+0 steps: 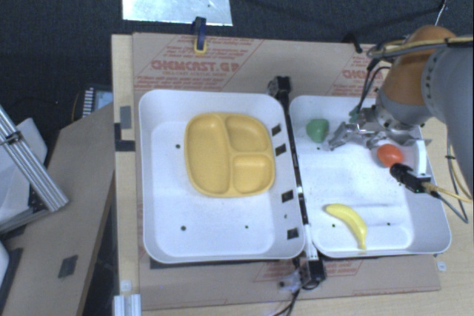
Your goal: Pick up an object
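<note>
Your gripper [342, 137] hangs low in the right bin [429, 233], between the green object [318, 129] and the orange ball [389, 155], carrying nothing.

The fingers look spread a little and point toward the green object, just short of it; nothing sits between them. That is probably your nearest target, so centre over it, come straight down and close only once it lies between the fingers; it looks round and could roll away if nudged. The orange ball lies just behind the wrist, so watch your sweep. A banana [348, 222] rests near the bin's front, well apart. The left bin [159, 233] holds a yellow divided plate [228, 154]. Both bins sit on cardboard [222, 63] over the counter, on dark carpet [59, 11].
</note>
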You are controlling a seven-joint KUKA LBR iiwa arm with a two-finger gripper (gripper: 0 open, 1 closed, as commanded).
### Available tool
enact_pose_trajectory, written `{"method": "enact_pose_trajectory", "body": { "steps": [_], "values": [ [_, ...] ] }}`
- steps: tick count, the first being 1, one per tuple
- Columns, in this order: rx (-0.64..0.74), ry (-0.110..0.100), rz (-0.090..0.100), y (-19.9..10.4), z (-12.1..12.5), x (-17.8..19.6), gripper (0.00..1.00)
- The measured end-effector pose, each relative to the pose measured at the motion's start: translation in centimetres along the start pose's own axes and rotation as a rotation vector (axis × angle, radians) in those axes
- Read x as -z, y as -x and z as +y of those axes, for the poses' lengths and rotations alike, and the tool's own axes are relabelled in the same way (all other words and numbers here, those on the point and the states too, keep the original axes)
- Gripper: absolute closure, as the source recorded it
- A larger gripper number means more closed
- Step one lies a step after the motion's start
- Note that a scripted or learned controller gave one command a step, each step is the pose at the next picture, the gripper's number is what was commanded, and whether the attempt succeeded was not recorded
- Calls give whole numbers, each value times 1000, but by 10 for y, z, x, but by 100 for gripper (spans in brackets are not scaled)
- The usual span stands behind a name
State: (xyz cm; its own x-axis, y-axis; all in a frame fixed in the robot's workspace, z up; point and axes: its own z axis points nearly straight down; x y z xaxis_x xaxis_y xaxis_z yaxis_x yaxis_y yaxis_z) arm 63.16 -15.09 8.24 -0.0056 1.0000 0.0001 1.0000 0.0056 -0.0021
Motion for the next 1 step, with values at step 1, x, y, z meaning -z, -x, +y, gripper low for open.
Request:
{"method": "enact_pose_trajectory", "body": {
  "steps": [1],
  "values": [
    [1,7,-2,1,2,14,100]
  ]
}}
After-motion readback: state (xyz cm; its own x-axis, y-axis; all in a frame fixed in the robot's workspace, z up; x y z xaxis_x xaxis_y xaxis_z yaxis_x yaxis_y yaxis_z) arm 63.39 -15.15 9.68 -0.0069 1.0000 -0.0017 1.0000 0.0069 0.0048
